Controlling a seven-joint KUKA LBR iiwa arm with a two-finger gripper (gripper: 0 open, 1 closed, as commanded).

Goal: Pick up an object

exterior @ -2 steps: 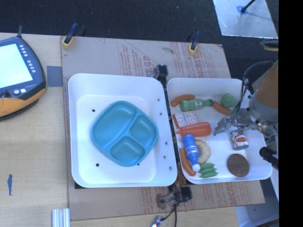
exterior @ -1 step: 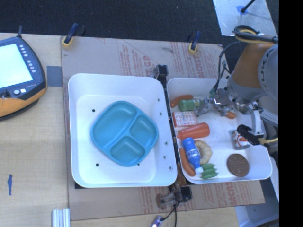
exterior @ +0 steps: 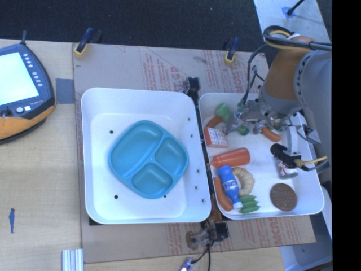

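Blue tray [exterior: 148, 159], white bins [exterior: 96, 103], perhaps-brown disc [exterior: 283, 197]

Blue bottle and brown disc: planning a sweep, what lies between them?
In the camera view, between blue bottle and brown disc: a tan ring, then bare bin floor.

The pincer [exterior: 243, 123] is too small and cluttered to read; the arm [exterior: 293, 72] hides the right bin's [exterior: 316, 199] far right corner.

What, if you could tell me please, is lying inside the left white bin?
The left white bin holds a blue divided plate with three compartments, lying flat. Whatever sits beneath the plate is covered and cannot be seen.
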